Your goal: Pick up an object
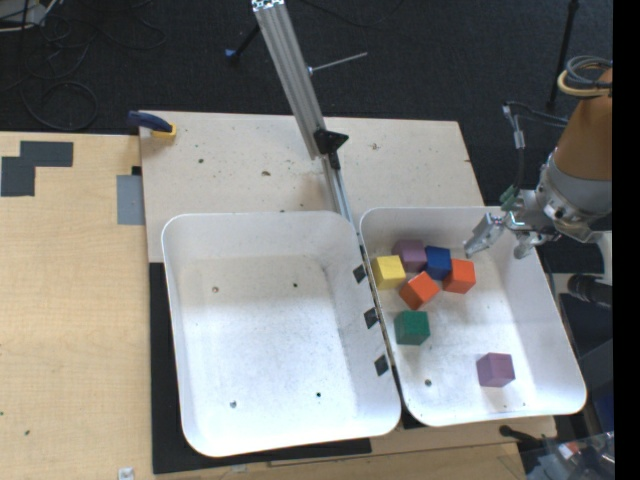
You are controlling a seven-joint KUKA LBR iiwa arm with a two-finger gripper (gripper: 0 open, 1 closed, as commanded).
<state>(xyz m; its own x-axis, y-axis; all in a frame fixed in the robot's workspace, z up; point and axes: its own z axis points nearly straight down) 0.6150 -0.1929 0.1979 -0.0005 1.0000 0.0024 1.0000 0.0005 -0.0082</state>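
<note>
A: Gripper (487,236) status?

B: It hangs over the upper right part of the right bin (560,328). Fingers spread, nothing between them.

A: Object positions?

B: Just left of and below the fingertips: orange block (460,276), blue block (438,261), a second orange block (421,289), yellow block (389,270). Green block (411,327) lies further below. Purple block (495,369) sits well below, alone.

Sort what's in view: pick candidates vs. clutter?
Job:
gripper, over the right bin
yellow block
blue block
two orange blocks
green block
purple blocks

Lying about:
left bin
blue clamp
aluminium rail
</note>
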